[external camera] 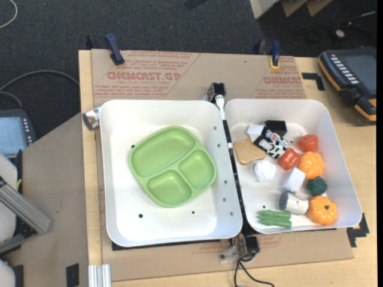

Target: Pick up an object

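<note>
Two shallow white bins sit side by side on a brown cardboard sheet (179,70) with red printing, which lies on the tabletop (368,160). Two blue clamps (114,48) hold the sheet at its far edge.

The left bin (114,208) carries one green plate (173,166) with three compartments. It lies flat, a little turned, near the middle of the bin.

The right bin (341,154) holds all the small objects to pick from, lying close together:

- Near the wall shared with the left bin lies a flat tan piece (246,152).
- Just beside it is a black-and-white spotted toy (270,143), touching a small black item (276,126) behind it.
- A red tomato (308,143) and another red piece (288,158) sit next to an orange pumpkin (311,164).
- Below these I see a white crumpled lump (264,171), a white block (294,179) and a dark green piece (317,186).
- At the near side, a small can (293,203) lies on its side between a second orange pumpkin (323,210) and a bunch of green beans (274,219).

A control pendant (353,76) with an orange edge rests on the tabletop at the far right, well apart from the bins.
</note>
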You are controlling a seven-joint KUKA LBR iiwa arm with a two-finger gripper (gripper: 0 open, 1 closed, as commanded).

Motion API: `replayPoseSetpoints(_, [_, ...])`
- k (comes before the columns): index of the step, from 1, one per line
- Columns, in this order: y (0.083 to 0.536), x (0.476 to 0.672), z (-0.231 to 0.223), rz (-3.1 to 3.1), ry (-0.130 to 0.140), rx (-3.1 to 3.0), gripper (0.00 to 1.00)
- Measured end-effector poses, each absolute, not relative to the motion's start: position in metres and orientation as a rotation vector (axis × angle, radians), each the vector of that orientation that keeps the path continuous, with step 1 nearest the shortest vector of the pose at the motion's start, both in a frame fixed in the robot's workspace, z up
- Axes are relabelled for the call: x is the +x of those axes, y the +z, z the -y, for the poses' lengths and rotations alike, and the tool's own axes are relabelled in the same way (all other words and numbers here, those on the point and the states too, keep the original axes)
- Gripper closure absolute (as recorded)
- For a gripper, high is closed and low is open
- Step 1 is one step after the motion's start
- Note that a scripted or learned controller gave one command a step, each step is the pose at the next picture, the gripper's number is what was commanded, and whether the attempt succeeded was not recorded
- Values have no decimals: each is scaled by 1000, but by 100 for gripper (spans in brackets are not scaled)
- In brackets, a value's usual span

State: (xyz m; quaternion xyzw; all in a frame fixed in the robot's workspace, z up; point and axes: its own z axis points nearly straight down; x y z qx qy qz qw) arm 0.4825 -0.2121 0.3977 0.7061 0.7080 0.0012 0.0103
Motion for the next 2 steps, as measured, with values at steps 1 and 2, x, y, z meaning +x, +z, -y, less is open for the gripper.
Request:
replayPoseSetpoints(1, [184, 476, 212, -2231, -10, 2235, 100])
replayPoseSetpoints(2, [239, 481, 151, -2226, 8, 2211, 100])
